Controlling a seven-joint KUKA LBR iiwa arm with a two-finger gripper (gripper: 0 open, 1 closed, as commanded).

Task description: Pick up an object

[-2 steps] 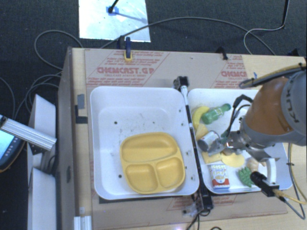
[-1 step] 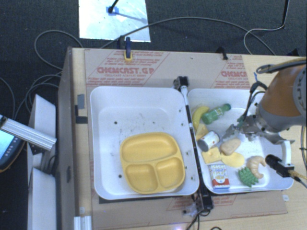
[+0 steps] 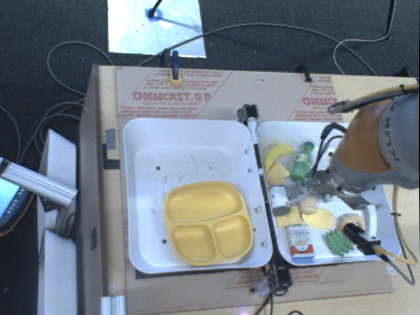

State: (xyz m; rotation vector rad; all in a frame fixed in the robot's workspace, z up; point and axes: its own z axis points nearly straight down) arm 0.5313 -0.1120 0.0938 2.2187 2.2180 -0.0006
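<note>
The arm is seen reaching from the right over the right bin (image 3: 387, 254), its hand (image 3: 308, 190) lowered among the clutter beside a green bottle (image 3: 302, 162); whether it is wide, narrow or holding anything cannot be told. Around it in that bin lie a banana (image 3: 276, 153), a small white cup (image 3: 278, 199), a red-and-white carton (image 3: 300, 241) and a green ridged piece (image 3: 338, 242). In the left bin (image 3: 190, 143) a yellow divided tray (image 3: 209, 222) is set towards the near edge.
</note>
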